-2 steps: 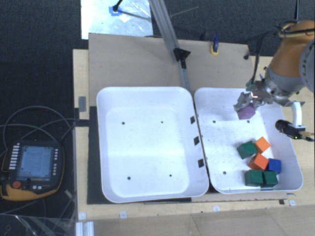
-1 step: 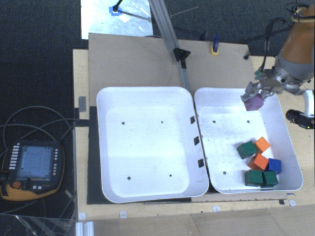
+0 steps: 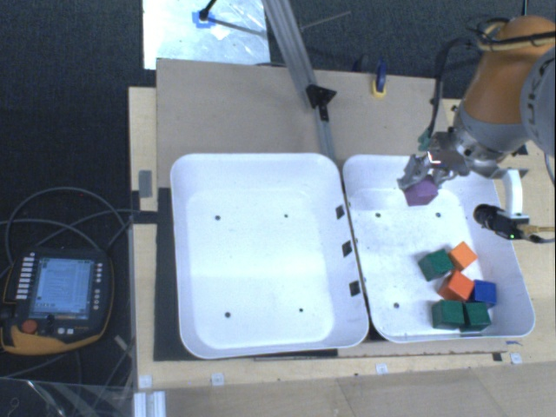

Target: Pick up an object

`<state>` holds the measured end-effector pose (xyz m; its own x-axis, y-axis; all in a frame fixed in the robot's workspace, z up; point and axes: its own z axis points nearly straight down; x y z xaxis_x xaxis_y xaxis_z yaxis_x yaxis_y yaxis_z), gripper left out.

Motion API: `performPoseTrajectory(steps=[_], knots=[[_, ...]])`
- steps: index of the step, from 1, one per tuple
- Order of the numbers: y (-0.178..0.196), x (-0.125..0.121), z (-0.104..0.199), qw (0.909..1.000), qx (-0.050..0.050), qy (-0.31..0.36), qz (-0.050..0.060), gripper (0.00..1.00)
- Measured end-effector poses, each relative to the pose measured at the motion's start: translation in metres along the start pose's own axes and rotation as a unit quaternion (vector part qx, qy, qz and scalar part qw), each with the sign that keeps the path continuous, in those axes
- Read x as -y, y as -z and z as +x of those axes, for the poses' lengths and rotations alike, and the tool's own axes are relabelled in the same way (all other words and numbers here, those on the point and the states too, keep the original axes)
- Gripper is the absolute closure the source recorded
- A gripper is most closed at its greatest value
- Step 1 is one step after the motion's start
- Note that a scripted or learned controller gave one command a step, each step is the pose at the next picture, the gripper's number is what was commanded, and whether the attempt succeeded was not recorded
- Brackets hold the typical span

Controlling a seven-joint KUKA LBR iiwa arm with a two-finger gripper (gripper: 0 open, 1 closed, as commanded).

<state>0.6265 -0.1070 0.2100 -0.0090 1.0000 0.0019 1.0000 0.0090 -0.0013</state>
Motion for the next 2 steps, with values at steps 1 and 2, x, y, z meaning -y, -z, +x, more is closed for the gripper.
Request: performPoseTrajectory(steps=[1, 2], knots=[[0.014, 0.009, 0.051, 1.0000, 0.000, 0.001, -0.001, 1.00], [0.026, 0.024, 0.104, 1.0000, -0.001, 0.001, -0.001, 1.00]])
